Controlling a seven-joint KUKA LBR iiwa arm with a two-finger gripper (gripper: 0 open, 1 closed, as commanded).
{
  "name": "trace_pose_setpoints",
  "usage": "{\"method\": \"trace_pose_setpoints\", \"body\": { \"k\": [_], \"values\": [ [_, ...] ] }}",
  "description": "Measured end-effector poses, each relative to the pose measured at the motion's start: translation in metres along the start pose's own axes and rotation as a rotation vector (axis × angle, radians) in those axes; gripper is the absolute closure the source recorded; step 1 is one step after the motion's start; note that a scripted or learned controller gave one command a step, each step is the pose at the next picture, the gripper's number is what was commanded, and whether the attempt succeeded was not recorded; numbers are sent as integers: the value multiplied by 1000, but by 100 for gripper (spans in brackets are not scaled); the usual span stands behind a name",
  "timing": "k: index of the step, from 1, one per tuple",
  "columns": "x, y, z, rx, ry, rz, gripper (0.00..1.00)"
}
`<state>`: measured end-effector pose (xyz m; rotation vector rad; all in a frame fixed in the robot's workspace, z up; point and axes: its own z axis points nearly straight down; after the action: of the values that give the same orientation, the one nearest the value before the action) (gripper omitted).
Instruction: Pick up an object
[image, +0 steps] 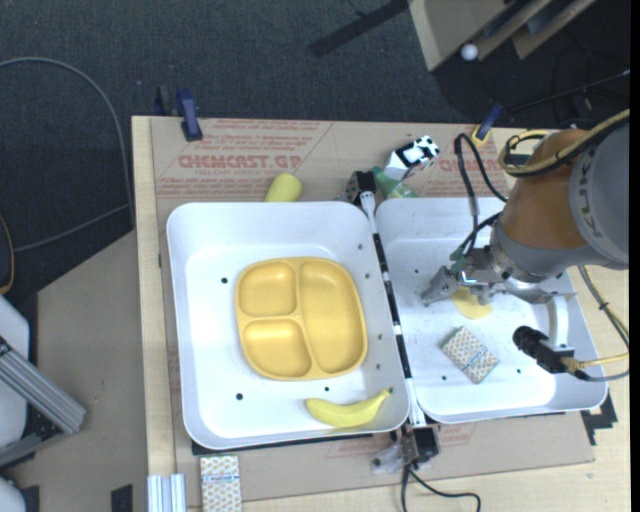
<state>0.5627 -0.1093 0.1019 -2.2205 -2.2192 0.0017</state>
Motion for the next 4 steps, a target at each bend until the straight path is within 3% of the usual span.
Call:
{"method": "trace_pose_setpoints", "body": {
  "k": [1, 2, 3, 4],
  "values": [
    [-57, 30, 17, -4, -3, 1, 0],
    [-34, 11, 17, 0, 0, -1, 0],
    [-35, 11, 7, -3, -1, 0, 100],
    [-41, -18, 4, 0, 0, 0, 100]
  ]
}}
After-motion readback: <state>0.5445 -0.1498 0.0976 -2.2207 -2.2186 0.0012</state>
